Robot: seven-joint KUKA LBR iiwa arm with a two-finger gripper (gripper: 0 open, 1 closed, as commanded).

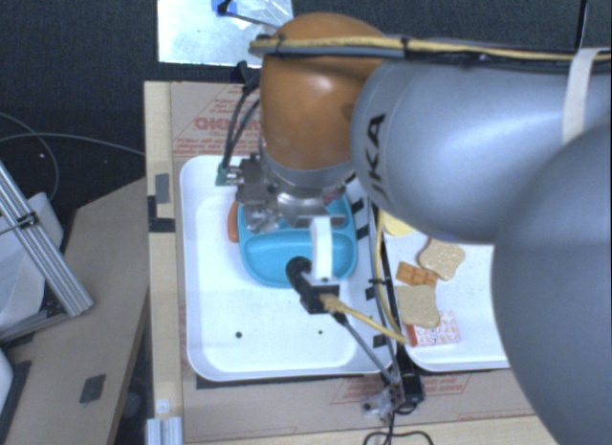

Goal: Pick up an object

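We can read the dark letters "KA", the tail of a brand name, running down the grey arm housing, while the red print on the cardboard sheet under the bins sits mirrored and too blurred for us to make out.

The surface carries a brown printed cardboard sheet. On that sheet sit two shallow white bins side by side, the left bin and the right bin, apparently touching, though the arm hides their junction.
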